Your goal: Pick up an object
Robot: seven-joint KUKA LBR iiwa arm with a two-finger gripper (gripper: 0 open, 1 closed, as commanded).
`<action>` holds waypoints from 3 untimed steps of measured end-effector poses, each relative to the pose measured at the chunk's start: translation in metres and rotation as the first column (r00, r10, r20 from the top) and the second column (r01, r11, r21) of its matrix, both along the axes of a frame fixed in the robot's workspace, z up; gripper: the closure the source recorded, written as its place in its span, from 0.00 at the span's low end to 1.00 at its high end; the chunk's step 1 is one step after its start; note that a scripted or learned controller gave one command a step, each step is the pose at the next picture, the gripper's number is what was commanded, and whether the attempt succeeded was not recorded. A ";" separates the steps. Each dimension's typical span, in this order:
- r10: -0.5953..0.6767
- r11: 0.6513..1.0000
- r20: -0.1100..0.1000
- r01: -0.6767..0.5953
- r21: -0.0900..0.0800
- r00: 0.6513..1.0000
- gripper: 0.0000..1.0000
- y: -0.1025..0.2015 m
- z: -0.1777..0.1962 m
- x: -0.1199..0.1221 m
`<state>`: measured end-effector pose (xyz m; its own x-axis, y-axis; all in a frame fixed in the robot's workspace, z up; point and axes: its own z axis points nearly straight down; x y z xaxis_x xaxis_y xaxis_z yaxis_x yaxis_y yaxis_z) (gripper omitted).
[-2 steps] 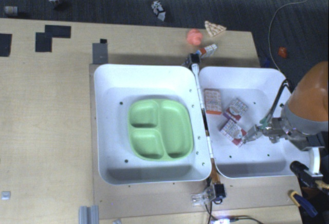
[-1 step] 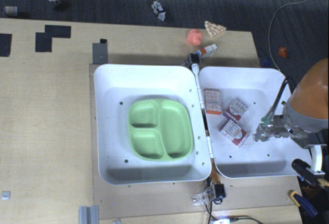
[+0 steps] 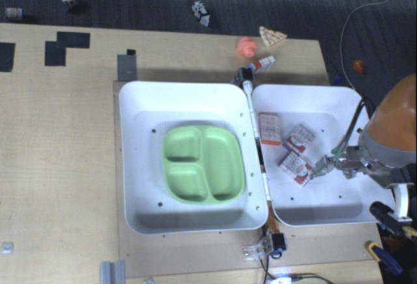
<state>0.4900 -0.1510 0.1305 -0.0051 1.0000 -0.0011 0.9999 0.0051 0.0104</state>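
Packet (image 3: 294,167) just beside gripper (image 3: 321,166)

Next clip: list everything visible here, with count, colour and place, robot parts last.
bins: two, white, side by side on the bench
divided tray: one, green, in the left bin
small packets: about three, red and white, in the right bin
ball: one, pink, on the bench behind the bins
wedge: one, patterned, beside the ball
black patches: several, far-left bench
arm: one, grey and orange, right edge
hand: one, over the right bin beside the packets
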 end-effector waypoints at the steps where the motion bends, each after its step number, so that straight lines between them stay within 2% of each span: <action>1: -0.003 1.000 -0.004 0.003 -0.001 1.000 0.00 0.038 -0.044 -0.002; 2: 0.000 1.000 0.003 0.000 -0.002 1.000 1.00 0.038 -0.032 0.001; 3: -0.001 1.000 -0.004 0.001 -0.001 1.000 1.00 -0.055 0.015 0.090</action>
